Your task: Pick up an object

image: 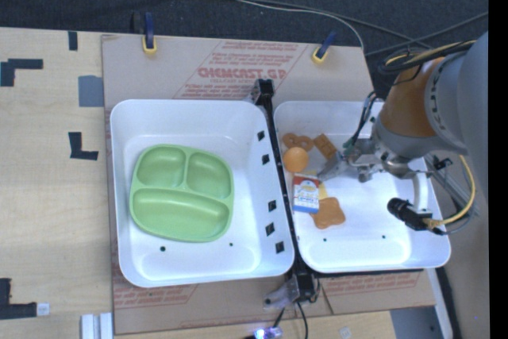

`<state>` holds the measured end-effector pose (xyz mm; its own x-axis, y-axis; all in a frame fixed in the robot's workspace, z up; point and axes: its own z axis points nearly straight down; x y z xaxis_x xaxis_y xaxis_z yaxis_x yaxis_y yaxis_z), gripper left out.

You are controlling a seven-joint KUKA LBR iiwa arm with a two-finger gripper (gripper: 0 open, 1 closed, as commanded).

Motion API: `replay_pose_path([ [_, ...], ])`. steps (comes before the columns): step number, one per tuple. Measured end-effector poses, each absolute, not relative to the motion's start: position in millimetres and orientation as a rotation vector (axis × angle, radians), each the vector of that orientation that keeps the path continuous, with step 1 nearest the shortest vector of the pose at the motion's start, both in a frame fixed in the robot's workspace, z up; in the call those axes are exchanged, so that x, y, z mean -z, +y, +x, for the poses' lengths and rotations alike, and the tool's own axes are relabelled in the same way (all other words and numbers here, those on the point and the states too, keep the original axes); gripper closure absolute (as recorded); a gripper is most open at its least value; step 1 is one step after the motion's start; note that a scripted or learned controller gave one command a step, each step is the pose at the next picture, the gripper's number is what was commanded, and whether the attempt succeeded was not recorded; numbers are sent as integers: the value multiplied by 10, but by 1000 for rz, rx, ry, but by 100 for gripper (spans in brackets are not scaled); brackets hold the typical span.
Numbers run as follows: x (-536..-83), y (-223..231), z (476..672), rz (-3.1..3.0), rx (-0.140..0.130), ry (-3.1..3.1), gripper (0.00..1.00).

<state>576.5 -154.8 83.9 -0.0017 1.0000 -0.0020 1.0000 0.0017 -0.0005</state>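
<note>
Cardboard sheeting point(238, 71), printed with red lettering and held by two yellow clamps at its far edge, covers the wooden counter point(48, 171) beneath two shallow white plastic bins set side by side. The left bin point(127, 123) holds a light green plastic plate point(182, 193) divided into three compartments, lying flat toward the bin's left half. The right bin point(397, 250) holds a cluster of small items in its left part: a round orange ball-like object point(295, 159), a brown block-shaped piece point(324, 145) just beyond it to the right, another small brown piece point(292, 140) near the dividing wall, a flat rectangular packet with a red and blue label point(306, 194) just below the ball, and a tan bear-shaped toy point(329, 213) touching the packet's right side. A row of black clips runs along the seam between the bins.

The grey arm with its orange band point(405, 103) reaches in from the right and bends down over the right bin. Its end effector point(340, 163) sits low among the items, just right of the orange ball and below the brown block. Whether its fingers are spread or closed cannot be told from this angle, and nothing is visibly held between them. A black cable with a yellow end point(417, 218) hangs off the wrist over the bin's right part.
</note>
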Motion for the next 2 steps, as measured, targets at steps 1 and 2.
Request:
replay_pose_path([
  [1, -966, -1553, 5778, 2215, 0, 2220, 100],
  [2, -1512, -1638, 5742, 2219, -3, 2221, 100],
])
